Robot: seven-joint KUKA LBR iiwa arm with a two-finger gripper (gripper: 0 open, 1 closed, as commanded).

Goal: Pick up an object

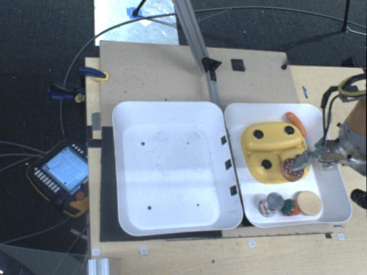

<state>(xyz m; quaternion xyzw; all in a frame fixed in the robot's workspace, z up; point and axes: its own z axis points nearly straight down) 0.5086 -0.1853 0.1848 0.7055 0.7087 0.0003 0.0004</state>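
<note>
Gripper (300,162) low in the right bin (332,208), tips right at a round dark-red piece (292,168) on the yellow block's (269,148) near-right corner. Can't tell its opening. Piece sits directly under the tips; carrot (295,122) lies farther back.

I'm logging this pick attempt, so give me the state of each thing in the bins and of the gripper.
Yellow block: lying flat in the right bin.
Carrot: lying against the yellow block's far edge.
Round brown piece: under the gripper.
Tan disc: lying flat.
Strawberry: beside the tan disc.
Gripper: low over the round brown piece; grip unclear.
</note>
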